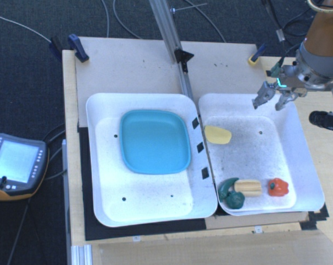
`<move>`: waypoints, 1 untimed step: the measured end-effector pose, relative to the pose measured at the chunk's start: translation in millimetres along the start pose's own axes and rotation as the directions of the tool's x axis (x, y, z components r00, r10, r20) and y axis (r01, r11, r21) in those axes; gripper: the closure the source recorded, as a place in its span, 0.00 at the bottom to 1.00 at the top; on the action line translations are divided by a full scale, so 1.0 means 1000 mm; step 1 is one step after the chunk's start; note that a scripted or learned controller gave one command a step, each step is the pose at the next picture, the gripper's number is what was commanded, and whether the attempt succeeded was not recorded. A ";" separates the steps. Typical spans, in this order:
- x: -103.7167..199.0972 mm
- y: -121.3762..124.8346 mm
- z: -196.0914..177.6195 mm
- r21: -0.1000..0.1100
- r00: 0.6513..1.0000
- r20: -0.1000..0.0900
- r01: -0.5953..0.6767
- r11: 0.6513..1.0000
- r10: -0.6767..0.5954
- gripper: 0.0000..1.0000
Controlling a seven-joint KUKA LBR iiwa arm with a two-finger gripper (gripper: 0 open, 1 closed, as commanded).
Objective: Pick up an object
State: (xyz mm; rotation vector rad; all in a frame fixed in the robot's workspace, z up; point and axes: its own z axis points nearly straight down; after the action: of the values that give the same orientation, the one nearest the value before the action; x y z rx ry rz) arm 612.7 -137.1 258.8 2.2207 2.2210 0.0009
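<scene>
Watching from my desk, I see the gripper (271,97) up over the far right corner of the right bin (299,142), fingers spread apart w/ nothing between them. Task items sit well apart from it: a yellow piece (218,134) by the bin's left wall, and along the near edge a green veg (231,194), tan block (247,187) touching it, and red veg (277,187) just beside (all on the bin floor). Left bin (100,148) holds a blue plate (155,141).
</scene>
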 end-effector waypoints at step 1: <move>0.000 0.000 0.000 0.000 1.000 0.000 0.000 1.000 0.000 0.00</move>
State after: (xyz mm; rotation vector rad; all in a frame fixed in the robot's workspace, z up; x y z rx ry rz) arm 612.7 -137.1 258.7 2.2207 2.2211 0.0008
